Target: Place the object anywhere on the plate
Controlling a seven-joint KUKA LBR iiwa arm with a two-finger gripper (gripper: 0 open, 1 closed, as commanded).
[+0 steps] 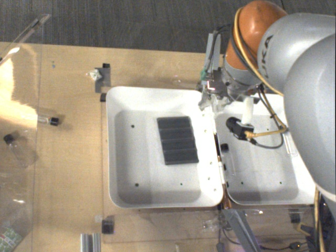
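Observation:
A dark ribbed rectangular plate lies flat in the middle of the left bin. My gripper hangs over the far end of the wall between the two bins, just right of the plate's far right corner. It is small and partly hidden by the wrist, and I see nothing clearly in it. A small dark piece sits in the right bin close to the dividing wall; it is too small to identify.
The grey arm with its orange band covers the right bin's far right part. A black connector and cable hang below the wrist. Small clutter lies on the wooden bench at left.

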